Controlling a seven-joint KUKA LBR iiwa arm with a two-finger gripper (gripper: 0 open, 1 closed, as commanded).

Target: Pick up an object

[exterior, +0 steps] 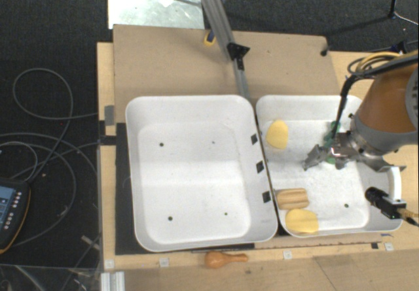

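Objects for picking lie in the right bin: a yellow lemon-shaped piece near its upper left, and against its lower left rim a tan bread-like roll with a second yellow piece just below it, almost touching. The gripper sits low over the middle of that bin, well apart from all three, with bare white floor around it. Whether its claw is open or closed cannot be told, since the dark tips blur together; something green shows beside the wrist but is too small to identify. The left bin offers wide open floor. An orange object lies outside on the bench, below the bins. The arm's orange band is cut off at the right.
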